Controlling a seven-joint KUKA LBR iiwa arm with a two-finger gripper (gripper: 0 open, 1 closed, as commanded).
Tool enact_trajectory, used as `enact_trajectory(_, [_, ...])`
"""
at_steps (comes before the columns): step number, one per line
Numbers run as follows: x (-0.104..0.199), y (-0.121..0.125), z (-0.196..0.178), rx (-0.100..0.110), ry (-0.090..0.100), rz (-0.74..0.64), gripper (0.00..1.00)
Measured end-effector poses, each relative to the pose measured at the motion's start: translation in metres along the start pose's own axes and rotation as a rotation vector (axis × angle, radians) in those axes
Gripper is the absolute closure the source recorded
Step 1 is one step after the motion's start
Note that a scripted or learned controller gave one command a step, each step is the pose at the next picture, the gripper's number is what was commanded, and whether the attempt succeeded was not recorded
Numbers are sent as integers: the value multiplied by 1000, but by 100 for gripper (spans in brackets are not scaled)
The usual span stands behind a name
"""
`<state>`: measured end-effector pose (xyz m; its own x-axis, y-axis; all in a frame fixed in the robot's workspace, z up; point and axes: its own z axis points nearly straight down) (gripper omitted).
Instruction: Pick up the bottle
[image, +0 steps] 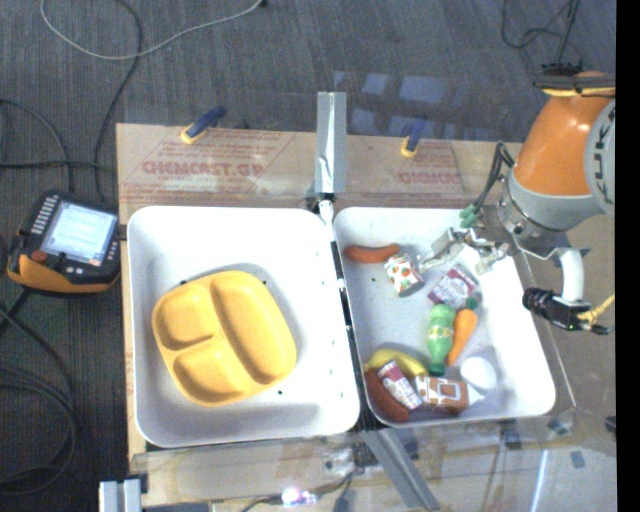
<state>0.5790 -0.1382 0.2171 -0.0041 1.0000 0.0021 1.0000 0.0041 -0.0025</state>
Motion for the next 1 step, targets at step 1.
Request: enact_trajectory(1, [-19,-35,119,-1,-1,-162,0])
